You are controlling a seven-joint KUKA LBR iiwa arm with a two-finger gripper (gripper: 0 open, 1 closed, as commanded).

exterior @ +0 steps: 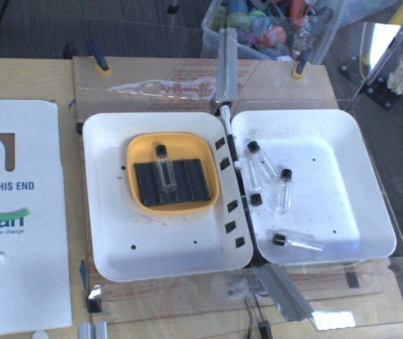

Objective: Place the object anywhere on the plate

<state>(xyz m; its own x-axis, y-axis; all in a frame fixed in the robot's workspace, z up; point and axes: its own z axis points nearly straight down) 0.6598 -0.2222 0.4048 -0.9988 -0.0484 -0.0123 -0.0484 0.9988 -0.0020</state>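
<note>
Vial (164,168) flat on yellow plate (139,149)

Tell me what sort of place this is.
Probably a robotics lab bench set up for pick-and-place trials. Two white bins sit side by side, the left bin holding a yellow plate with a clear vial on it, and a clear tub of colourful toys stands behind.
</note>
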